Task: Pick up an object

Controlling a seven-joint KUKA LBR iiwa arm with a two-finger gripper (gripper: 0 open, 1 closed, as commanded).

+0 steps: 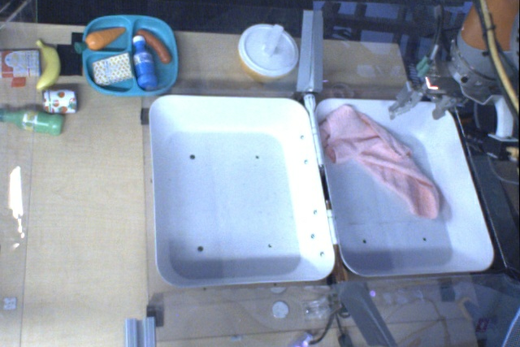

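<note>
Two shallow white bins sit side by side on a pale wooden surface (81,199), viewed from above at a slant. The right bin (455,248) holds a crumpled pink cloth (378,154), which lies diagonally from the bin's upper left corner toward its middle, one end bunched close against the wall shared with the neighbouring bin. The left bin (236,264) shows only its bare floor and a few small dark dots. The arm's tool (422,103) hangs over the upper right corner of the right bin, its two fingers spread apart with nothing between them, apart from the cloth and to its upper right. Beyond the bins, a white lidded cup (269,49) stands near the far edge of the left bin. Farther left, a blue divided tray (168,53) carries a carrot (106,37), a small blue bottle (145,65), a sausage-shaped piece and a pale block. A banana (49,63), a small can (60,101) and a green bottle (32,121) lie at the surface's left edge.
</note>
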